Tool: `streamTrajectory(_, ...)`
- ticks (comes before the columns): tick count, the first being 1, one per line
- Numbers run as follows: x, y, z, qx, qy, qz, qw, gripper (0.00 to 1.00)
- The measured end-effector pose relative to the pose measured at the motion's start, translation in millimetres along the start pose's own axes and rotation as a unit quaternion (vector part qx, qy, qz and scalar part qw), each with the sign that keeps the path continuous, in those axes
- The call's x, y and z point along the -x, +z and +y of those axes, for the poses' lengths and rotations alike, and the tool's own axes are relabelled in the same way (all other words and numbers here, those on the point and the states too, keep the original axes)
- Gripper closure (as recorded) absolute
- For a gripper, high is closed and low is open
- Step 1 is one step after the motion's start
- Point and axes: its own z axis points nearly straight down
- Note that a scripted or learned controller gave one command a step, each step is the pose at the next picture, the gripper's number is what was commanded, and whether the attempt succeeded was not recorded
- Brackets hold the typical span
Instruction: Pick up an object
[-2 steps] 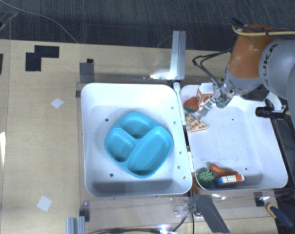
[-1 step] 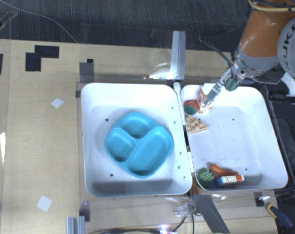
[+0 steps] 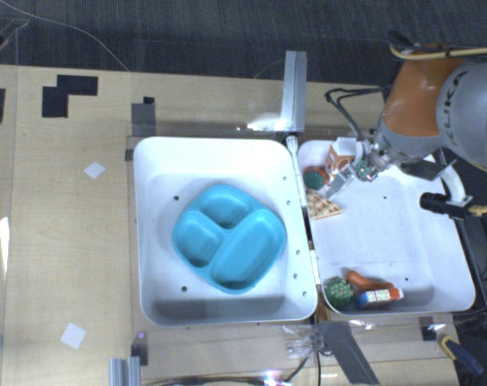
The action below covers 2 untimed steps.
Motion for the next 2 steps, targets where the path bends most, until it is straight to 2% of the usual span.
streamTrajectory(1,16.9,35.9,26.8,-0.007,0.016,0.004,0.9998,0.00)
streamTrajectory(2,29.2,38.9,18.0,-0.006,-0.029,0.010,0.9995,0.00)
